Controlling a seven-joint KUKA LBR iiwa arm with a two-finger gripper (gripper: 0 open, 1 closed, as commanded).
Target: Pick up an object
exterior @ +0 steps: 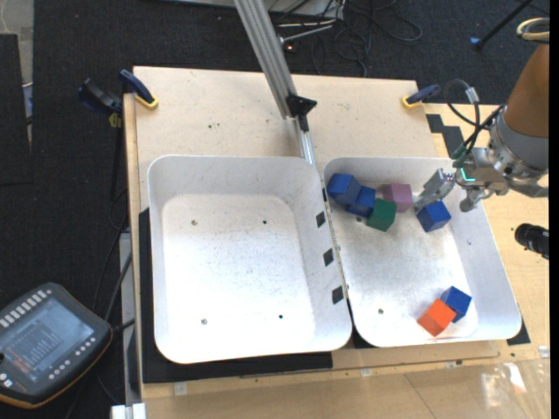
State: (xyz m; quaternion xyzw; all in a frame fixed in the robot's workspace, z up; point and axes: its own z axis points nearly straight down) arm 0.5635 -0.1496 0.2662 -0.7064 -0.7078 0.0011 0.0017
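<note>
My gripper hangs over the right bin near its far right side, open, with its fingers spread. A blue cube sits just below the left fingertip, at its tip and not between the two fingers. To the left, at the back of the same bin, a cluster holds two blue cubes, a green cube and a pale purple cube. Close to the front right corner lie an orange cube and another blue cube, touching each other.
The left bin stands beside the right one, their rims meeting in the middle. A slanted metal pole runs down to the back of that shared rim. Clamps sit at the bench's far corners.
</note>
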